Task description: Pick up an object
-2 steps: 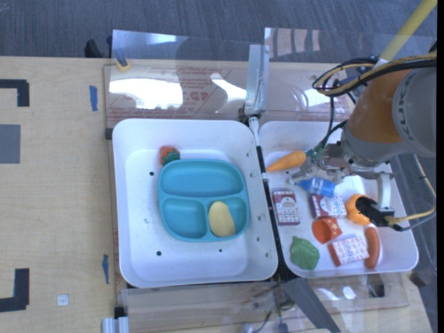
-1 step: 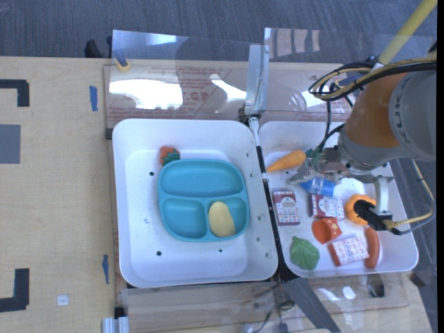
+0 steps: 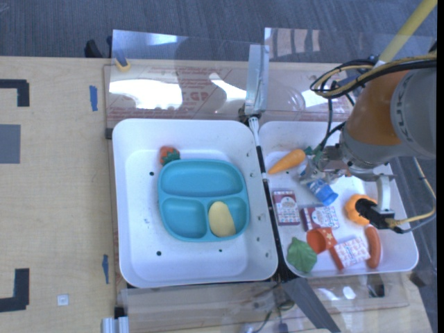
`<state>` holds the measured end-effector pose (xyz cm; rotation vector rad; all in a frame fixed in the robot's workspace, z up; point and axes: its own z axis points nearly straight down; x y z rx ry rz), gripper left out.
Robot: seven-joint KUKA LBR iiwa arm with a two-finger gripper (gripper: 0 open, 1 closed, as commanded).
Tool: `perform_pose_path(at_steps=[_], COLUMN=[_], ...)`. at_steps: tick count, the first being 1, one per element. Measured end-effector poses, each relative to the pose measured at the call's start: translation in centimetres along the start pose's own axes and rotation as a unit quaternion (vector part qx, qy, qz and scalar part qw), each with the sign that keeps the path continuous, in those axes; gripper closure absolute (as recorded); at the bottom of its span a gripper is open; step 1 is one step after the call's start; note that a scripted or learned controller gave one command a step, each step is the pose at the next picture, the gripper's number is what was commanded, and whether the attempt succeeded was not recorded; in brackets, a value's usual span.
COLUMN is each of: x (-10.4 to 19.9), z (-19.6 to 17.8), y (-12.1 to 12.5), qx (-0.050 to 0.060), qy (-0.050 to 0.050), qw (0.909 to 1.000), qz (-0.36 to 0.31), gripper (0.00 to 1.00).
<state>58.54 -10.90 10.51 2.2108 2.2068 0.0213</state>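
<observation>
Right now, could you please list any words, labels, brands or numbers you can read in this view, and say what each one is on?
None can be read.
Red and white packet: print too small and blurred.
Second packet: print blurred.
Third packet: print blurred.
Clear panel behind the bins: faint reddish marking, not legible.
Blue divided tray: no text visible.

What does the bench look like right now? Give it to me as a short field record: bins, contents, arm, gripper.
left bin: holds a blue divided plate with a yellow lemon-like piece in its lower right compartment; a red and green toy lies beside the plate's upper left edge
right bin: carrot, blue item, small packets, green leafy toy, sausage, orange piece
arm: reaches over the right bin
gripper: low near the carrot and blue item; finger state unclear
</observation>
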Motion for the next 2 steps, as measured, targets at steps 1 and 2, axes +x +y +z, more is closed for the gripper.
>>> perform_pose_path(at_steps=[1, 2], x=[3.0, 5.5], z=[-7.9, -7.5], y=[6.2, 7.5], qx=[0.010, 0.013], qy=[0.001, 0.001], qw=[0.9972, 0.9997], qz=[0.075, 0.022], gripper=[1.00, 1.00])
